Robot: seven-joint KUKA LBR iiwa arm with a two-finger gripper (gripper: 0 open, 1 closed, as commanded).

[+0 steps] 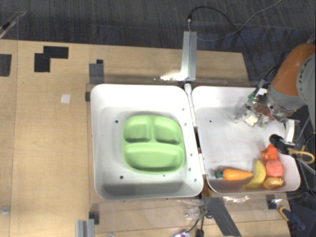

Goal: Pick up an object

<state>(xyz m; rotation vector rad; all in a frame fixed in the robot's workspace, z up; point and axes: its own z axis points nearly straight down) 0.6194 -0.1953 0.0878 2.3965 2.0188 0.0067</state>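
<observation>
The toys sit heaped in the right bin's (222,132) near right corner — a carrot (236,174) lying flat, a banana (256,174) touching its tip, a pink fruit (274,168) with an orange one (269,153) just behind it. The gripper (253,113) hangs over the bin's far right part, well apart from the heap, nothing between its fingers; how wide they stand I cannot tell. The left bin (106,132) holds a green tray (152,143).
</observation>
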